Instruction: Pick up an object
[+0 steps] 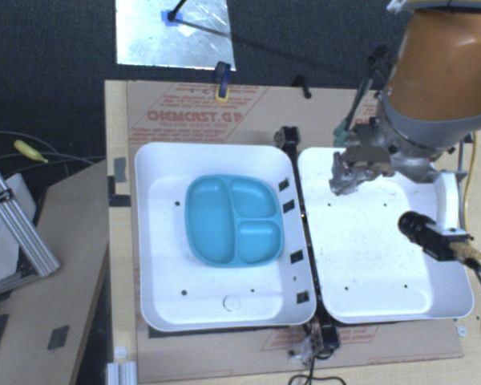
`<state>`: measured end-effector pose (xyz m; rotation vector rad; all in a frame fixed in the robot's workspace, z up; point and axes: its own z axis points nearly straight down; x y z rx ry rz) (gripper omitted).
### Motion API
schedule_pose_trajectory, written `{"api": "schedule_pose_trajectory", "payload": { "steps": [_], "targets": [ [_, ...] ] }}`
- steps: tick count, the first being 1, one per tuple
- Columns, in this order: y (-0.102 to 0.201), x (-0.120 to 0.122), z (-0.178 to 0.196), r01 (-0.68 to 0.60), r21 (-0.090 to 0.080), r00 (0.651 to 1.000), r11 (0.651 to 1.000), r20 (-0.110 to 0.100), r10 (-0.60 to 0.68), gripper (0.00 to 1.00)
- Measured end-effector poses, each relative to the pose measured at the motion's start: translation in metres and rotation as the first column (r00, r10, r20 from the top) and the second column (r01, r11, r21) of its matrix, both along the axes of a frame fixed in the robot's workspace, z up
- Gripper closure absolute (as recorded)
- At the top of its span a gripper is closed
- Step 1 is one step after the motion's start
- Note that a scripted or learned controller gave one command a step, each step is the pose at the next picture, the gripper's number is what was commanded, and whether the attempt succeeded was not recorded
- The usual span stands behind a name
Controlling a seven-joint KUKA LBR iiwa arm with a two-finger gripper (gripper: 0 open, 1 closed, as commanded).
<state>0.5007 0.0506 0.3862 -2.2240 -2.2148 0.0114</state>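
The approach is judged to be in hand: the gripper [346, 180] is seen over the far left part of the right bin [385, 251], and whether it is released or clenched cannot be told. The one clear candidate, a blue divided plate [232, 219], lies mid-way in the left bin [162, 215]. A crossing over the raised rims between the bins is called for, then a pinch on the plate's shallow edge.

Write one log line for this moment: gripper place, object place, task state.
gripper: over right bin, near its left wall | blue divided plate: flat in left bin, apart from gripper | pick: not yet done
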Motion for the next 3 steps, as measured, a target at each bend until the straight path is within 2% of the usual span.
{"api": "schedule_pose_trajectory", "payload": {
  "steps": [1,2,3],
  "targets": [
    [0.074,-0.015,0.033,-0.015,0.007,1.0,1.0,0.011,0.015,1.0],
    [0.056,-0.014,0.063,-0.005,0.004,1.0,1.0,0.012,0.005,1.0],
    [0.078,0.045,0.01,-0.006,0.002,1.0,1.0,0.007,0.006,1.0]
  ]
}}
